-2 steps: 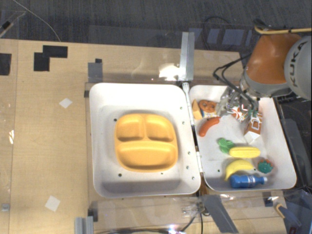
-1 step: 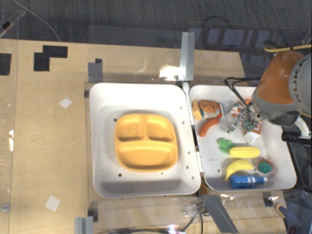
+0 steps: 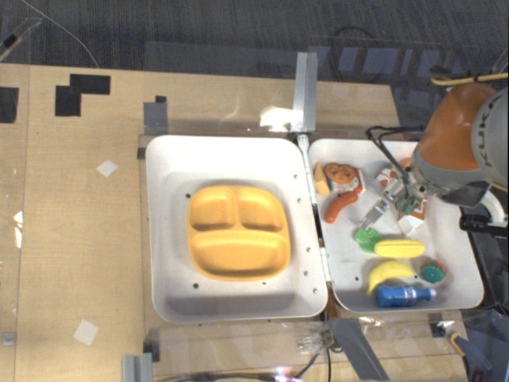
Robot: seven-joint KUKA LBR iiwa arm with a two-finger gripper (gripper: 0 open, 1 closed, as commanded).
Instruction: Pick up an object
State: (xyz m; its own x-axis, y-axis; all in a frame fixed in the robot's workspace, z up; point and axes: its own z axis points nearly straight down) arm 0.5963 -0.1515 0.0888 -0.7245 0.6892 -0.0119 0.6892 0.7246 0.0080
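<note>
The left bin (image 3: 159, 213) holds a yellow divided tray (image 3: 237, 231) lying flat near its middle; the right bin (image 3: 469, 293), taken as the landmark here, sits just beside it, their rims meeting along a metal divider post (image 3: 305, 86); the gripper (image 3: 380, 209) hangs over the middle of the right bin, reached in from that bin's right side by the grey arm with its orange band (image 3: 449, 130); its fingers point toward the bin's left and stand a narrow way apart with nothing seen between them. In the right bin's far left corner lies a picture packet (image 3: 342, 177), with a red-orange sausage (image 3: 340, 205) just below it; a green toy piece (image 3: 367, 238) lies near the bin's middle, just below the gripper's tips and touching the end of a yellow corn-like piece (image 3: 399, 249); a banana (image 3: 390, 274) lies toward the near edge, touching a blue bottle (image 3: 404, 295) at the bin's near rim; a small teal toy (image 3: 432, 273) sits near the bin's near right corner; a red and white item (image 3: 415, 205) lies partly under the wrist, too hidden to name.
</note>
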